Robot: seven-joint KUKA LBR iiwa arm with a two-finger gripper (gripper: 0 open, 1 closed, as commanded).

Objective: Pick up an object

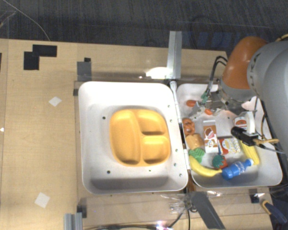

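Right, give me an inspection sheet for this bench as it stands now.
Surface: tan bench with two white bins side by side.
Job's things: right bin holds small packs, a banana, a blue bottle, a green toy.
Clutter: left bin holds a yellow divided tray; black marks and tape squares on the bench.
Grippers: gripper low over the right bin's far end, near small red pieces; grasp cannot be judged.
Cables: thin wire at the far left corner; black leads beside the wrist.
Surroundings: dark carpet beyond the bench; metal brackets around the bins.
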